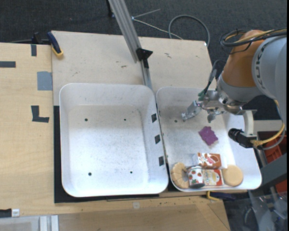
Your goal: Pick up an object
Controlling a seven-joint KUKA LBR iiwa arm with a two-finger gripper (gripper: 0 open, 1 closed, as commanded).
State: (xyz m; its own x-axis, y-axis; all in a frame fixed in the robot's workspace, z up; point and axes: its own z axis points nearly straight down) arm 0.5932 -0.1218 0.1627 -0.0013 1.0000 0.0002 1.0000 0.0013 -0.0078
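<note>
Hovering pincer (191, 111), perhaps above purple block (209, 135)

From my remote station, I am looking down on a pale wooden desk (19, 129) carrying a beige board (101, 57), where a grey metal rail (127, 25) is slanting across and a yellow-handled clamp (55, 44) is gripping the board's corner.
</note>
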